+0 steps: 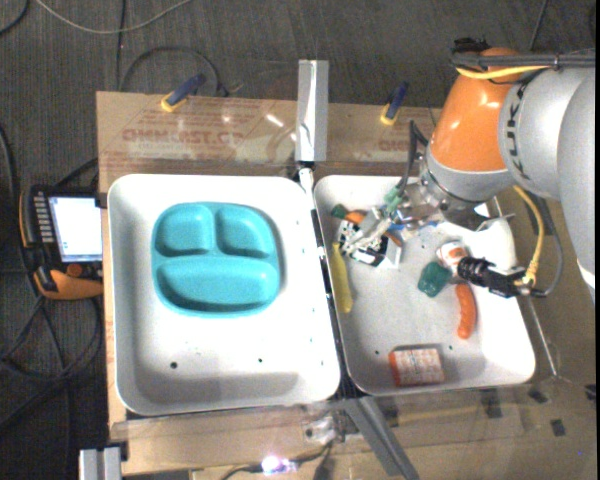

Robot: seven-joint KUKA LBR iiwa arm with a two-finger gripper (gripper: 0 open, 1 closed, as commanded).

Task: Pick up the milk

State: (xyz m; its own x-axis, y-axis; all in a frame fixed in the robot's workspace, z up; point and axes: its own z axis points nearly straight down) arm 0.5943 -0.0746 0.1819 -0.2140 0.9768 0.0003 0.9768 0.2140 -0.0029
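Note:
A white object (496, 236), possibly the milk, lies at the right bin's (500, 373) right side, partly hidden by the arm's wrist. My gripper (368, 240) hangs low over the upper left part of that bin, well to the left of the white object. Small white and coloured pieces cluster right under the gripper, and I cannot tell them from its own parts. Nothing can be seen held in it.
The right bin also holds a yellow banana (339, 280) along its left wall, a green item (432, 281), an orange carrot-like piece (465, 314) and a red-and-white box (417, 365) at the front. A teal divided plate (218, 258) lies in the left bin (140, 368).

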